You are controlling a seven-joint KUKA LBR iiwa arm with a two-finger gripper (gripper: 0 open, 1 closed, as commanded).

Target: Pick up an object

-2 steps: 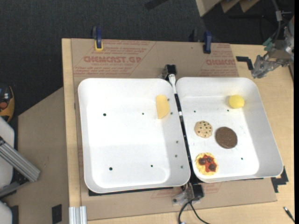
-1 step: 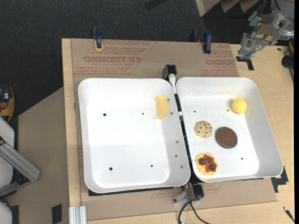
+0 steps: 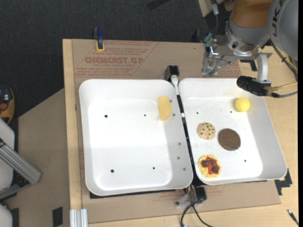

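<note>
Right bin (image 3: 265, 141) holds four foods; left bin (image 3: 94, 126) one.

- You have two bins side by side on the bench: the left bin (image 3: 94, 126) and the right bin (image 3: 265, 141), their inner walls touching.
- In the left bin, one slab-shaped piece (image 3: 164, 108) lies against the right wall, toward the far end.
- In the right bin, a ball (image 3: 242, 104) sits at the far side, right of centre.
- Nearer you, a speckled cookie (image 3: 206, 130) lies just left of a plain round cookie (image 3: 229, 139) (close, whether touching is hard to tell).
- A topped disc (image 3: 209, 166) lies at the near wall, before the speckled cookie.
- The gripper (image 3: 215, 63) hangs behind the right bin's far wall.
</note>
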